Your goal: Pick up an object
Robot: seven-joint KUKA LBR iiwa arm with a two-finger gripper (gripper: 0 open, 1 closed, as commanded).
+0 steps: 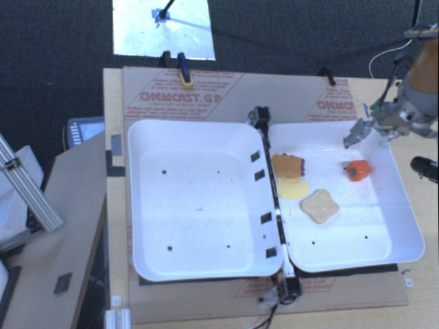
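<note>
Fingers (358, 134) apparently spread, gripping nothing, above right bin (405, 238); red object (357, 171) just below; beige piece (319, 205) apart.

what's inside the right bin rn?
The right bin holds four things: a small red-orange piece, a brown-orange item, a flat yellow piece touching it, and a beige piece. Nothing covers them; the gripper sits above the far rim.

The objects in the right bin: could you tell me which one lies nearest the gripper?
The small orange-red object, lying alone toward the bin's right side, just below the gripper. The brown-orange piece, yellow slice and beige piece cluster farther left.
</note>
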